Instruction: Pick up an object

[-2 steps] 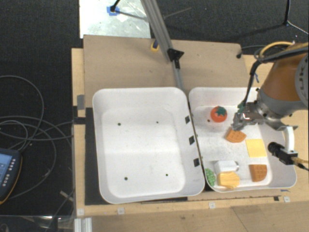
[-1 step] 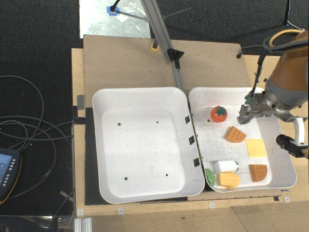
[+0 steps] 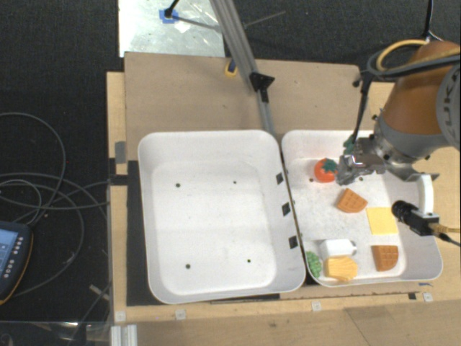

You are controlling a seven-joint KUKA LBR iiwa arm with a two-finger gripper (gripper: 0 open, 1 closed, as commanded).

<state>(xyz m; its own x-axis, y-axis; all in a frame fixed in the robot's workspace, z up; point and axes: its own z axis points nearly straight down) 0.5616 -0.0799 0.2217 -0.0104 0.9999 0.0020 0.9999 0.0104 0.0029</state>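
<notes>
The red tomato lies just left of the claw; its grip state I cannot tell.

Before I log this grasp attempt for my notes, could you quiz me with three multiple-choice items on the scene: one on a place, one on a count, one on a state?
1. Where does the round red tomato-like toy lie?
A. left white bin
B. right white bin
C. on the bench

2. How many flat pale yellow squares are there?
A. one
B. two
C. three

3. How does the small white block stand to the gripper?
A. between its fingers
B. touching it
C. apart, near the bin's front

Key: 1 B, the toy sits in the right bin beside the gripper. 2 A, a single yellow square shows. 3 C, the block rests far from the gripper.
</notes>
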